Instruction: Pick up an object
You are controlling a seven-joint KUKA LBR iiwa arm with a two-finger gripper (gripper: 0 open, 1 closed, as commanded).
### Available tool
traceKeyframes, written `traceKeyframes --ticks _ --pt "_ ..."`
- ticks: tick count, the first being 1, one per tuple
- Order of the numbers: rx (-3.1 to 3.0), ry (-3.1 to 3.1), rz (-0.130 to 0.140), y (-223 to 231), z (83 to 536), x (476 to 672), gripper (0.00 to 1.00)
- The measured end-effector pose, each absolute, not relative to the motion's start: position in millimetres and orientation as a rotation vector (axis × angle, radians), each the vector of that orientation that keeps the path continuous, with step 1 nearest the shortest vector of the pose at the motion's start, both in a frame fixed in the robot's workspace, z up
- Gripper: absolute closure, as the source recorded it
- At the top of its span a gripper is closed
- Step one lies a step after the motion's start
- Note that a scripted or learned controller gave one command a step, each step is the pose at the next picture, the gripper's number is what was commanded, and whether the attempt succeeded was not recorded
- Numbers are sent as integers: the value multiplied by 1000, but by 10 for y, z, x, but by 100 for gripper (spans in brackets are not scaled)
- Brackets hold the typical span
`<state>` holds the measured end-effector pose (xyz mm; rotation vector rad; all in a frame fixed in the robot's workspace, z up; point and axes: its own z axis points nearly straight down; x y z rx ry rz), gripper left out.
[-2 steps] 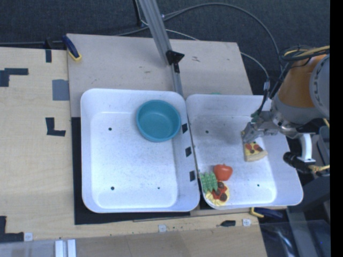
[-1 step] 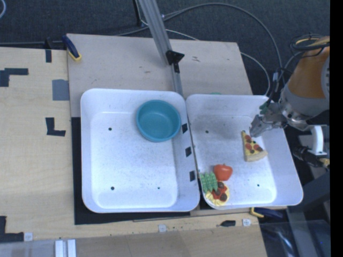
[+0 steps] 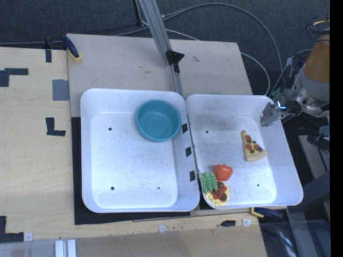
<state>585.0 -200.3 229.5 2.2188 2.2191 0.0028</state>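
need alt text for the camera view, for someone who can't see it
The robot hand hovers at the right bin's upper right rim, with nothing visibly held. That bin contains a toy pizza slice, a tomato and a small plate of toy food; the left bin holds a blue bowl.
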Motion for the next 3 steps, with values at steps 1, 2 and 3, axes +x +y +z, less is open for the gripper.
traceKeyframes --ticks 1,2,3 --pt "2219 2220 2 -1995 2715 5883 100" --pt "2218 2227 -1 -1466 2560 5801 100" --pt "2218 2226 0 -1008 2548 5740 100"
